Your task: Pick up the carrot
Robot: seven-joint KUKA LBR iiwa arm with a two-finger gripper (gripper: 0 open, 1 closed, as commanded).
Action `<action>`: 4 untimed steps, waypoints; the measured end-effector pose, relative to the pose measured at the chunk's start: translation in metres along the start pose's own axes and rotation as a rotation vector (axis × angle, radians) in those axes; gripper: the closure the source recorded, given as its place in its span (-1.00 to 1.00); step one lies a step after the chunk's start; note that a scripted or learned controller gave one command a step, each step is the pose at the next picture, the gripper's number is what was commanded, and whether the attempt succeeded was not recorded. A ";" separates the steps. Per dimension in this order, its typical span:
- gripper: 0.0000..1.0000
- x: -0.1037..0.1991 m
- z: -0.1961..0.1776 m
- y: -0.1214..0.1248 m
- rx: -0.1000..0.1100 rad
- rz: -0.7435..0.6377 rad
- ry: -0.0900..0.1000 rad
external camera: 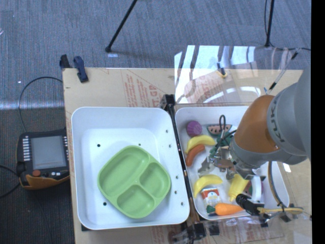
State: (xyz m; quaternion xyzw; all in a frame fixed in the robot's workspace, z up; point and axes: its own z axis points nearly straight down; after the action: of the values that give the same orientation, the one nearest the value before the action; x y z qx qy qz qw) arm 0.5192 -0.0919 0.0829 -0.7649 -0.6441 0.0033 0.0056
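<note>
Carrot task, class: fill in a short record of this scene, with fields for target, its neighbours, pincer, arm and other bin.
target: carrot, lying flat near the front edge of the right bin
neighbours: banana behind it, small carton beside it
pincer: over the middle of the right bin, apart from the carrot
arm: reaching in from the right
other bin: left bin holds a green divided plate

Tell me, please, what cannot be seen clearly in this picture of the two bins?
- Pincer: in the camera view, too small and dark against the toys to tell whether it is open or shut.
- Right bin: its far right part is hidden under the grey and orange arm.
- Carrot: its right end is partly covered by a black object.
- Small carton: its label is too small to read.
</note>
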 end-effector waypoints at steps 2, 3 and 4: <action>1.00 0.018 -0.005 0.031 0.011 0.313 0.000; -1.00 0.018 -0.005 0.031 0.011 0.313 0.000; 1.00 0.018 -0.009 0.030 0.022 0.311 0.000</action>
State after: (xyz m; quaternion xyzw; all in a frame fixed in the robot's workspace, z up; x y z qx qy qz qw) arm 0.5516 -0.0794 0.0920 -0.8553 -0.5178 0.0111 0.0138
